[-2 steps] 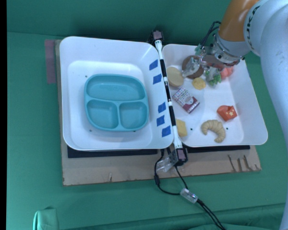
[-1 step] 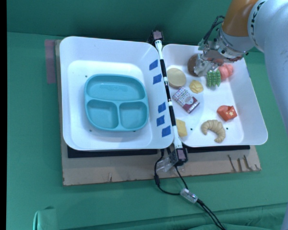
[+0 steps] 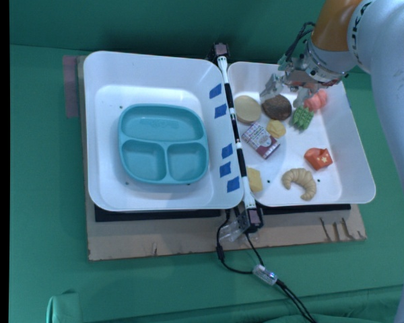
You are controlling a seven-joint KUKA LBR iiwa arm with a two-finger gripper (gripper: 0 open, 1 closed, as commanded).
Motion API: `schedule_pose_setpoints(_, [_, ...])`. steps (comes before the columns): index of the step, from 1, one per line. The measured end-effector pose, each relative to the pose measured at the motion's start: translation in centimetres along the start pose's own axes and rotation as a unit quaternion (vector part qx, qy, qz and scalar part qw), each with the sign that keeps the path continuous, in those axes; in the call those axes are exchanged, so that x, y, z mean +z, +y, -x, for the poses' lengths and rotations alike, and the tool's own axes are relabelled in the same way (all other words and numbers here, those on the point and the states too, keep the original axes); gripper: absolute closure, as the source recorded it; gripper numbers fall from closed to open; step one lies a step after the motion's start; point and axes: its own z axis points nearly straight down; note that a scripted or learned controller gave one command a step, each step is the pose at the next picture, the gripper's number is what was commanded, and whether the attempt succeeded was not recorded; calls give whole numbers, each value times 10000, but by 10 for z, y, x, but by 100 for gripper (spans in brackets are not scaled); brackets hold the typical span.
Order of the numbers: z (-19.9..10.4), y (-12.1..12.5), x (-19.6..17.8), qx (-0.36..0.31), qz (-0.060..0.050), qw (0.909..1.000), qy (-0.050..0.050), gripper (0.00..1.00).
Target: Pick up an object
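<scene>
I have the gripper (image 3: 287,89) low over the right bin (image 3: 353,147), near its far edge, fingers spread with nothing between them. It sits just above the dark brown cookie (image 3: 277,106), probably my target, though the angle is poor. The orange piece (image 3: 316,100) and green piece (image 3: 301,117) crowd beside it, so I'd descend straight.

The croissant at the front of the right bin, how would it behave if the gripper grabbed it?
The croissant looks like a moulded toy, so probably stiff and light. Its curved, ridged body may slip or twist between fingers. It lies flat, apart from its neighbours, so rolling seems unlikely.
</scene>
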Motion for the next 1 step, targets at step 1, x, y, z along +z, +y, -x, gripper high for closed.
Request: schedule_pose_setpoints(1, [-6,25,20,-17,-88,10000,21,0])
